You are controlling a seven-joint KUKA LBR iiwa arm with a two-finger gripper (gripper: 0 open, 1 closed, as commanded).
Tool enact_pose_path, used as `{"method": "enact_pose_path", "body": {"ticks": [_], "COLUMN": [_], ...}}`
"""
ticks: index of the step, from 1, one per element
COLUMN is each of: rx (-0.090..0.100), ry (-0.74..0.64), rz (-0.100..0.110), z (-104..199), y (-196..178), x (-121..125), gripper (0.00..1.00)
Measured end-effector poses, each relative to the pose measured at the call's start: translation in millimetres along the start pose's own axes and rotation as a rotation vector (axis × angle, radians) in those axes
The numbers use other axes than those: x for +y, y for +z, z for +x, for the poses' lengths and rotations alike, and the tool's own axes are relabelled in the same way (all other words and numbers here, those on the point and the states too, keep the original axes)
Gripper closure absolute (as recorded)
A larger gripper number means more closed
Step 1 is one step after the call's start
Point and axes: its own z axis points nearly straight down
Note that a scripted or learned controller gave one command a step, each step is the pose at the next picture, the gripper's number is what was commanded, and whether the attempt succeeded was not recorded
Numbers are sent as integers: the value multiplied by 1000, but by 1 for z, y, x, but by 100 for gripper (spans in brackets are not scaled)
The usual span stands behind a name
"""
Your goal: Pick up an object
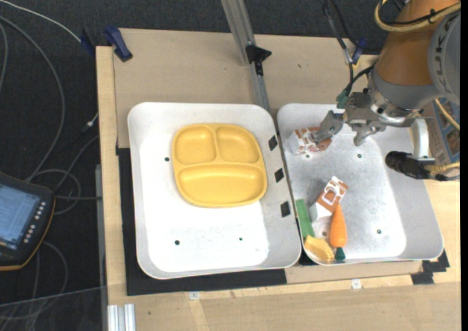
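My gripper (pixel 345 130) hangs over the far part of the right bin (pixel 395 205), open, with nothing between its fingers. Its left finger (pixel 328 126) is right next to a small white and red-brown packet (pixel 308 141) lying near the bin's far left corner. Nearer the front of the same bin lie a white and orange carton (pixel 331 196), an orange carrot (pixel 338 226), a green stick-like piece (pixel 304 218) and a yellow piece (pixel 319 249).
The left bin (pixel 146 198) holds a yellow divided plate (pixel 218 164). A metal post (pixel 241 23) rises behind the gap between the bins. A black part of the arm (pixel 406 164) juts over the right bin's right side.
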Motion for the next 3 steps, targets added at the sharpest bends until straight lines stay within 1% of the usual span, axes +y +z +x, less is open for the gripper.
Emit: {"method": "enact_pose_path", "body": {"ticks": [1, 2, 3], "rx": [0, -1, 0], "ry": [1, 2, 1], "rz": [-1, 5, 5], "z": [0, -4, -3], "y": [0, 44, 87], "x": [0, 2, -3], "gripper": [0, 0, 0]}}
